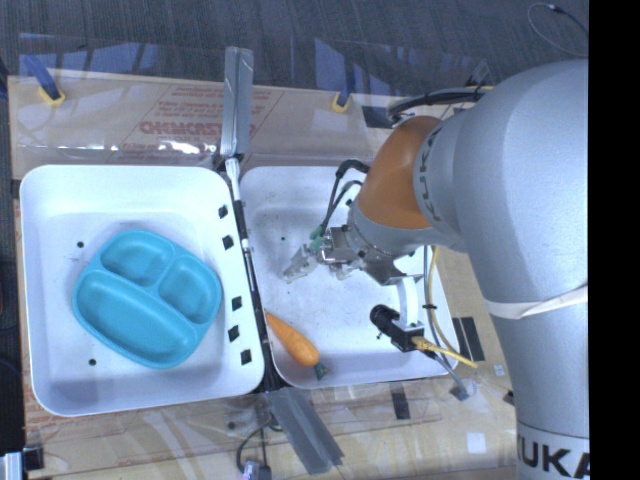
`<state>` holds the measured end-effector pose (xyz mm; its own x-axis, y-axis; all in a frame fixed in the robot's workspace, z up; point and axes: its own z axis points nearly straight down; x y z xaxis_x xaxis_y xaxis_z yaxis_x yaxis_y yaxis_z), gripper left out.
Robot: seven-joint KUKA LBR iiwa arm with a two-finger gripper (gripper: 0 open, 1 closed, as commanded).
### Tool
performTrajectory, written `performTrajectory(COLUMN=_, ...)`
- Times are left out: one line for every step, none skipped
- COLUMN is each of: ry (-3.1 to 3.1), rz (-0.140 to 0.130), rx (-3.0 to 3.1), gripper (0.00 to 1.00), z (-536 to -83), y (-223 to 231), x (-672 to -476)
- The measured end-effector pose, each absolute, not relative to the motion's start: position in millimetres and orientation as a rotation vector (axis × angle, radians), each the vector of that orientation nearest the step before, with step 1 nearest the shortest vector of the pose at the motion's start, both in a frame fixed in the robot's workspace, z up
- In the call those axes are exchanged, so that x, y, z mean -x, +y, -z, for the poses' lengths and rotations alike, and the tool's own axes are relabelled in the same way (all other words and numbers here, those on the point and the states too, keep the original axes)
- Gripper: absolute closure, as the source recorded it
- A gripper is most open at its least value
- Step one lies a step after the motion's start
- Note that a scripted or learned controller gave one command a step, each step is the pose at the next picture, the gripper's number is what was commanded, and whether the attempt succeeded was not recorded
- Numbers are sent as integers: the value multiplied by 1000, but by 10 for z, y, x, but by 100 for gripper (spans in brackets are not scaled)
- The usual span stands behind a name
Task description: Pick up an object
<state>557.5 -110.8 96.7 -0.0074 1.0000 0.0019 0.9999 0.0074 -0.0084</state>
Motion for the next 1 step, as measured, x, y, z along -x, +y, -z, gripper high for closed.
performTrajectory(ry=-2228, rz=-3, rx=2215, gripper=0, z=-907, y=-957, x=-4878)
